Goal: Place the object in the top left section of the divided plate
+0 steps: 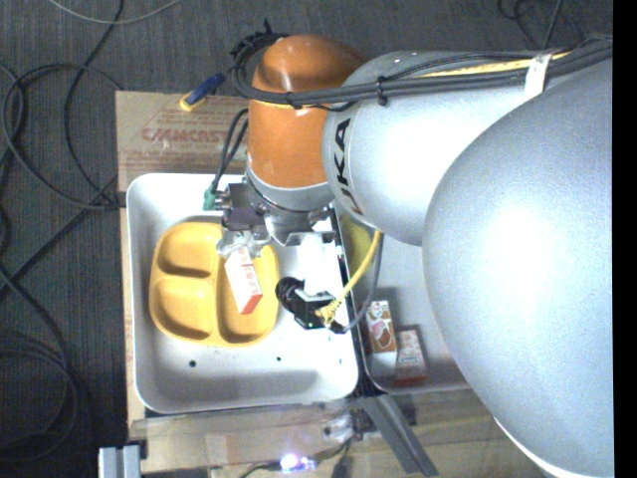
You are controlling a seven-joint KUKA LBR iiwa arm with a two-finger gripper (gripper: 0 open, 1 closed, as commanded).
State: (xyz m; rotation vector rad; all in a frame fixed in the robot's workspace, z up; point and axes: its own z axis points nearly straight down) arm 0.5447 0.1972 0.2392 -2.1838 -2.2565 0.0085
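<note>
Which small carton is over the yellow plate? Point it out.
The red-and-white carton by the gripper, over the yellow divided plate in the left bin. The other two cartons lie in the right bin.

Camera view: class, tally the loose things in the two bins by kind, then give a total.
Yellow plate: 1
Cartons: 3, one at the plate, two further right
Total: 4

Brown cardboard [164, 132], perhaps the bench top, carries the left bin [299, 371] and right bin [393, 272].
</note>
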